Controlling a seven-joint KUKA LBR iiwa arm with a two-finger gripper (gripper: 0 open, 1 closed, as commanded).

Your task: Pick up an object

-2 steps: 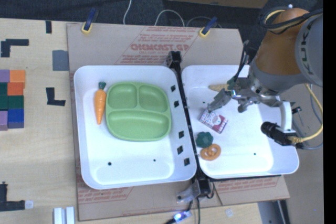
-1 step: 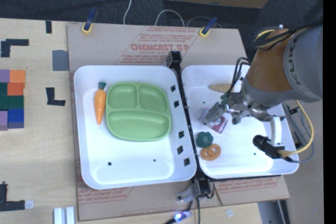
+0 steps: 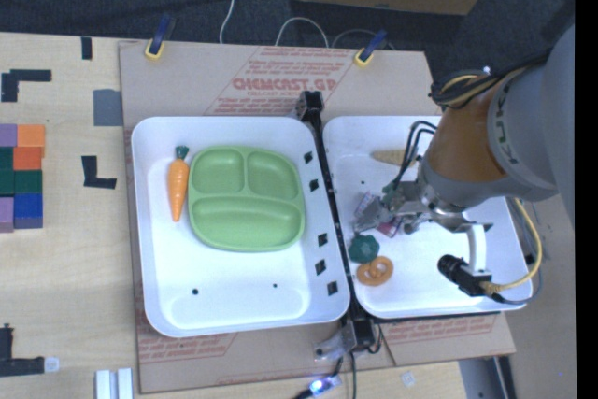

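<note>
Arm [image 3: 495, 140]: I see it reaching in from the right, grey with an orange band, bent down over the right bin [image 3: 486, 294].
Gripper [image 3: 378, 215]: it sits low in the right bin, close to the divider [image 3: 320, 192] between the two bins.
Grip: I cannot tell how the claw stands or whether it has hold of anything; the wrist and a tangle of grey and pinkish shapes hide that spot.
Green lump [image 3: 363, 248]: a small dark green object on the right bin's floor, just below the gripper and just beside the divider.
Pretzel [image 3: 376, 271]: an orange-brown piece touching or nearly touching the green lump, on its lower right.
Tan piece [image 3: 391, 157]: a flat, pointed shape in the right bin, above the gripper, partly behind the cables.
Left bin [image 3: 149, 201]: on the other side of the divider, holding a green sectioned plate [image 3: 248, 198].
Carrot [image 3: 177, 183]: lying upright just left of the plate, well apart from the divider.
</note>
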